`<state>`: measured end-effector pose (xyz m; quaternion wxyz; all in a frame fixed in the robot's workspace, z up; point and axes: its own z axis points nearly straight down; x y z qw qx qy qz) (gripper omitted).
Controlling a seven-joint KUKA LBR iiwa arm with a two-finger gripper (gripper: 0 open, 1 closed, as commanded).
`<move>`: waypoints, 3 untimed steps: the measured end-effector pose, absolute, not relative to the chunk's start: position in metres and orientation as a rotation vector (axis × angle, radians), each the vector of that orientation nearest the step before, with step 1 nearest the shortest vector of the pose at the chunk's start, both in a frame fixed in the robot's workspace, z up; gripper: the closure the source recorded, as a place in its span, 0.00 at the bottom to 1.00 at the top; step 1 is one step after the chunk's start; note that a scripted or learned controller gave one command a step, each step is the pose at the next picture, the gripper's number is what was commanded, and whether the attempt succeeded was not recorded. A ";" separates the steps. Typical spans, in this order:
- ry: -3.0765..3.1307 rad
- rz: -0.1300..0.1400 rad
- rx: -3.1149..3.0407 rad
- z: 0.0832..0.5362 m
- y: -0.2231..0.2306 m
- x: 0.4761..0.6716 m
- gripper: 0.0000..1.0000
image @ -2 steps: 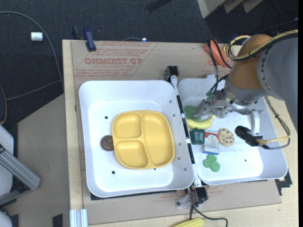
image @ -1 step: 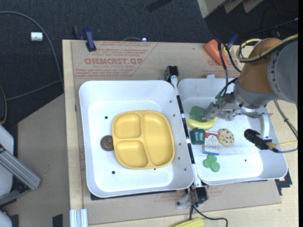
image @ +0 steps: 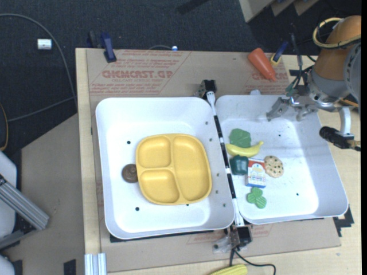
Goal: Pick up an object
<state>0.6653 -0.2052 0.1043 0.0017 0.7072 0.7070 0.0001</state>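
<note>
Much bare floor is left along the right bin's (image: 321,171) far side, where the gripper (image: 289,106) is held open; a banana (image: 243,149) lies at its left wall.

Dark carpet-like floor (image: 143,16) around bench (image: 137,73).

Two white bins (image: 109,153), one yellow tray (image: 173,169), one banana (image: 244,149), one cookie (image: 274,167).

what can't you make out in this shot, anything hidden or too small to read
- Brown round object, camera view: partly hidden under the yellow divided plate; its kind is unclear.
- Small carton, camera view: label too small to read.
- Gripper, camera view: finger state too blurred to judge.
- Yellow item, camera view: cut off by the bottom edge.
</note>
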 end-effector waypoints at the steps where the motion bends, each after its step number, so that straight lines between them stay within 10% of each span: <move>1: 2.223 -0.001 2.223 0.084 -0.161 0.569 0.00; 2: 2.231 0.008 2.222 0.085 -0.219 0.632 0.00; 3: 2.222 0.005 2.217 0.198 -0.138 0.619 0.00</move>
